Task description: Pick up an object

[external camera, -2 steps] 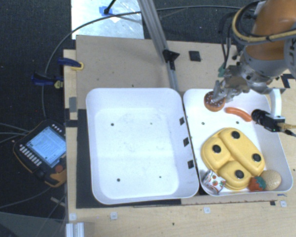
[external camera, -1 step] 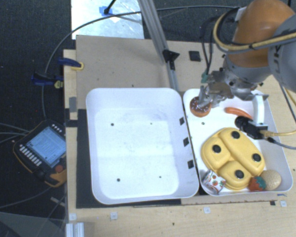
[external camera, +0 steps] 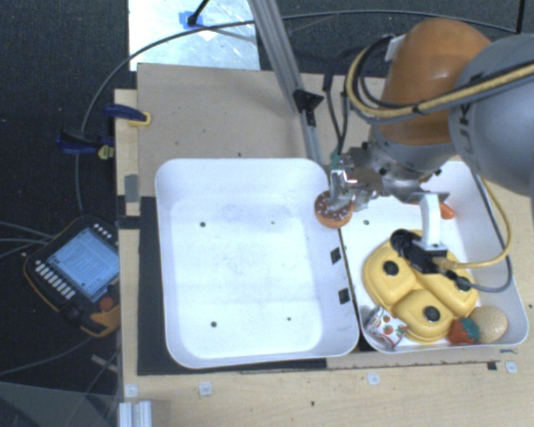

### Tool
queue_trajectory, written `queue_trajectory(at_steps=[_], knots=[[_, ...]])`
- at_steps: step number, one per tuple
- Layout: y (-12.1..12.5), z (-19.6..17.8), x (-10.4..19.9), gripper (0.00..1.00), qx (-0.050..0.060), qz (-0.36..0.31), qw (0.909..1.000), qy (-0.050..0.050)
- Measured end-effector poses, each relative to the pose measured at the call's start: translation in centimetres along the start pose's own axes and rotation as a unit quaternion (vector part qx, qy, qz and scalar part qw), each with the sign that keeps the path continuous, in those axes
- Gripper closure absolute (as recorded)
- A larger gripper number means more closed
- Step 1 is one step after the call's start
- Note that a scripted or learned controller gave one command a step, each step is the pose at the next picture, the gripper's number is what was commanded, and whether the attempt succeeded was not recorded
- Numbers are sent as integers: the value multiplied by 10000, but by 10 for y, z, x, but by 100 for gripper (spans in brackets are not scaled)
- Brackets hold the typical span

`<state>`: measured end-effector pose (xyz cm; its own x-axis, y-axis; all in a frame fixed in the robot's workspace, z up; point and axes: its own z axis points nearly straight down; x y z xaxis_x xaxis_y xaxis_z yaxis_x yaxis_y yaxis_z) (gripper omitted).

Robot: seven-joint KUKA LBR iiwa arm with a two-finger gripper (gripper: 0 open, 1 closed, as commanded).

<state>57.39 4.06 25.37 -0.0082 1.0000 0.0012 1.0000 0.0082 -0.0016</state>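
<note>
My gripper (external camera: 336, 196) hangs over the divider between the two bins, at the top left corner of the right bin (external camera: 507, 274). A small round brown disc (external camera: 332, 210) sits between its fingertips, and the fingers are shut on it. The disc hangs just above the rim where the left bin (external camera: 173, 238) meets the right one. The grey arm with its orange band reaches in from the upper right and hides the back of the right bin.
In the right bin lie a big yellow toy (external camera: 418, 292), a white patterned piece (external camera: 384, 327), a red-orange bit (external camera: 463, 330), a beige ball (external camera: 490, 323) and a small orange piece (external camera: 447, 210). A handheld screen (external camera: 76, 265) lies off the bench at left.
</note>
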Motion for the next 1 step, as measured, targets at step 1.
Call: queue_trajectory(at_steps=[1], knots=[[-8,4,51,100,-9,-10,10000,6]])
